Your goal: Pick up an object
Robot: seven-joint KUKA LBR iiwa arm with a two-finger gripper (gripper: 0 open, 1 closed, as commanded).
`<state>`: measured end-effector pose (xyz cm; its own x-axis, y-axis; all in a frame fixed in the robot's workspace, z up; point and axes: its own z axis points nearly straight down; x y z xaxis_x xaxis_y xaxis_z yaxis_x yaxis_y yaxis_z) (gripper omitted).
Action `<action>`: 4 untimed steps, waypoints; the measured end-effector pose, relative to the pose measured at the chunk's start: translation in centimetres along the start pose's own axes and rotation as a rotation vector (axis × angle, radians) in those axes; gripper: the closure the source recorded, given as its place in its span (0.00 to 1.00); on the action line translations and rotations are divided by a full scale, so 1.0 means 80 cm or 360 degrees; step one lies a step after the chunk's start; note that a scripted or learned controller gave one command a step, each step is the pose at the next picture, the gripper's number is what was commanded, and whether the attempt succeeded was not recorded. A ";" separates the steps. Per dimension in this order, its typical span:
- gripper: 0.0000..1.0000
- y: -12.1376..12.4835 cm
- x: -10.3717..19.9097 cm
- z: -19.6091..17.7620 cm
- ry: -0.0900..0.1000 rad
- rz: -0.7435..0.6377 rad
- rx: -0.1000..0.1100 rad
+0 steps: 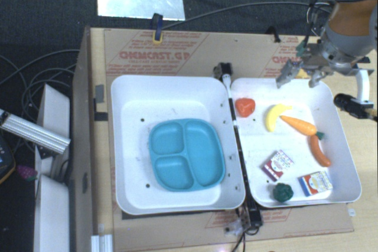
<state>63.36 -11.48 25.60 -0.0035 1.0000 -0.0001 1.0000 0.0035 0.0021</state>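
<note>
My gripper [300, 75] hangs above the far edge of the right bin [342, 127], its two grey fingers spread open with nothing between them. In that bin lie a red-orange piece [245, 106], a yellow banana [275, 115], an orange carrot [299, 124], a second orange piece [320, 151], a small red and white packet [277, 164], a blue and white box [315, 183] and a dark green broccoli [283, 192]. All of them sit lower in the view than the gripper, apart from it.
The left bin [136, 97] holds a blue divided plate [186, 154]. A black clamp [225, 72] sits where the two bins meet at the back. The bins rest on brown cardboard [177, 50]. Cables and a metal rail [35, 131] lie at the left.
</note>
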 end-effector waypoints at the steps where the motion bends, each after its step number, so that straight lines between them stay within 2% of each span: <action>1: 0.00 -0.005 0.004 0.099 0.0000 0.0003 0.0003; 2: 0.00 -0.008 -0.013 0.215 0.0000 0.0003 0.0003; 3: 1.00 -0.007 -0.013 0.201 -0.0001 0.0003 -0.0003; 4: 1.00 -0.020 0.093 0.087 0.0002 -0.0002 -0.0005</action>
